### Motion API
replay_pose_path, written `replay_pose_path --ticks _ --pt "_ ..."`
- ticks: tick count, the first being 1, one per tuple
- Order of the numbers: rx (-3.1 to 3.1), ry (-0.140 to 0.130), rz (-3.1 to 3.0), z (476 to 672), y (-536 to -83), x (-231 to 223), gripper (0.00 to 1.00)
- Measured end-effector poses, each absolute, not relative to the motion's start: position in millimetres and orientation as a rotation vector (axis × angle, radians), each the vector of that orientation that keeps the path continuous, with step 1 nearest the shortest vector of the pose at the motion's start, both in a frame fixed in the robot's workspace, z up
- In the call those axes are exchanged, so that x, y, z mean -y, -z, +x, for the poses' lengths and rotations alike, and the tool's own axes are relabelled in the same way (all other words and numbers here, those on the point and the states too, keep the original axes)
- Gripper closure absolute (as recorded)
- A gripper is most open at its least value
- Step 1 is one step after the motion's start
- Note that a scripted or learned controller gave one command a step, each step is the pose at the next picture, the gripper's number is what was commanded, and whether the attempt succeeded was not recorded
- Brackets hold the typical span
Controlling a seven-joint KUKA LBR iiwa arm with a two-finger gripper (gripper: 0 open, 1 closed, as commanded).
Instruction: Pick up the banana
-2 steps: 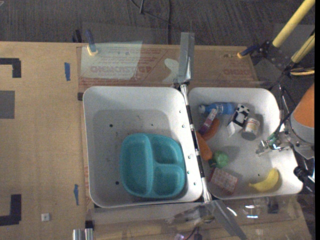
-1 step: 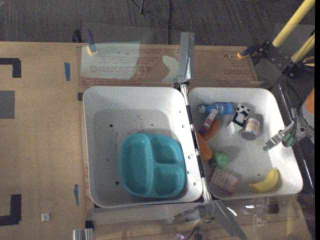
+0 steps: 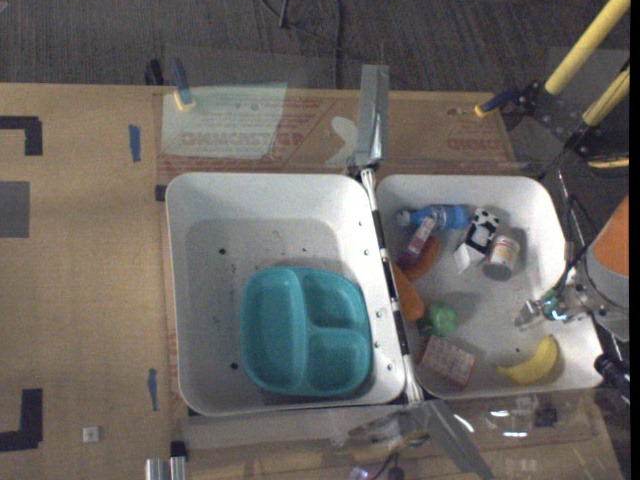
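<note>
Arm point(image 3: 612, 258) mostly cropped; end effector point(image 3: 545, 311) blurred.

L bin point(image 3: 190, 218): teal divided tray point(image 3: 303, 332), lying flat, toward front.
R bin point(image 3: 535, 193): banana point(image 3: 532, 362) near front-right corner; gripper point(image 3: 538, 311) just above it, apart. Also blue bottle point(image 3: 432, 219), small can point(image 3: 502, 253), green ball point(image 3: 440, 319), orange item point(image 3: 407, 296) by divider, pink box point(image 3: 448, 361).

tray point(image 3: 303, 330) in left bin point(image 3: 190, 218) | banana point(image 3: 532, 362) in right bin point(image 3: 540, 196)
</note>
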State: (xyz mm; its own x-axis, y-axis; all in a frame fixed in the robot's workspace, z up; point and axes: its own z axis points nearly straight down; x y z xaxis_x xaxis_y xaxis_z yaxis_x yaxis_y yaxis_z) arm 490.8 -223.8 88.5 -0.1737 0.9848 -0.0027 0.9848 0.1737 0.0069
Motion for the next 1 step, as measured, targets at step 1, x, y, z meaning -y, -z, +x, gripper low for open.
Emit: replay_pose_path --ticks 1 --pt "-2.417 -0.018 2.011 492.7 -89.1 216.6 0.0"
